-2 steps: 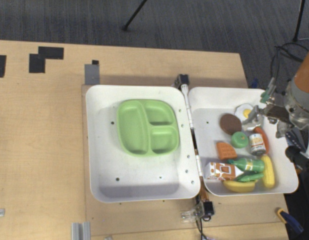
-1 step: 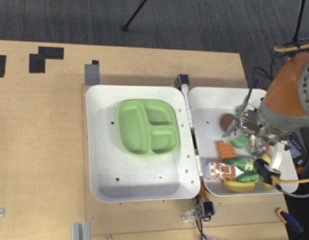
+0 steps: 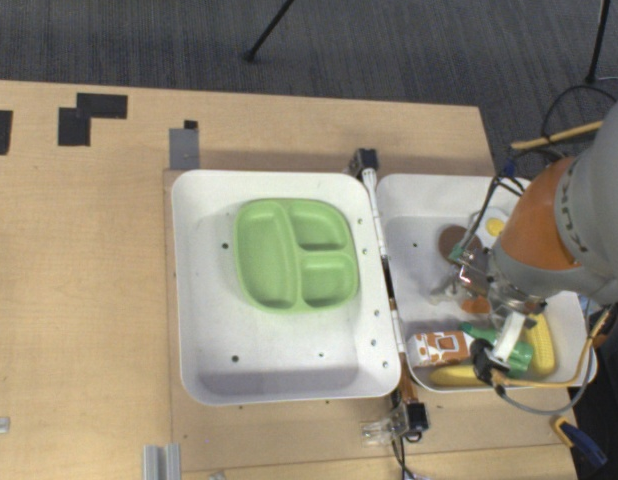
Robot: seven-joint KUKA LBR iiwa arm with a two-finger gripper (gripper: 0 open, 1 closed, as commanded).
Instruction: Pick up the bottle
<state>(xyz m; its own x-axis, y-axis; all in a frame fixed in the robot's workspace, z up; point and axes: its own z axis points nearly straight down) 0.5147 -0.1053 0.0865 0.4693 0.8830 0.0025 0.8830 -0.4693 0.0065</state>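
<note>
The hand (image 3: pixel 479 286) hangs over the right bin (image 3: pixel 419 218); its grip state I cannot tell. It should centre on the bottle (image 3: pixel 509 343) before closing.

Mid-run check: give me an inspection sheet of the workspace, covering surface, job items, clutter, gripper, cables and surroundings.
Surface: wooden bench bearing a left bin and a right bin.
Job's things: bottle not clearly identifiable; a green-and-white object lies under the wrist, in the right bin.
Clutter: green tray in the left bin; orange carton, corn cob and banana at the right bin's near edge.
Gripper: gripper is low over the right bin; finger state unclear.
Cables: a cable loops past the right bin's near rim.
Surroundings: dark carpet, stand leg.
</note>
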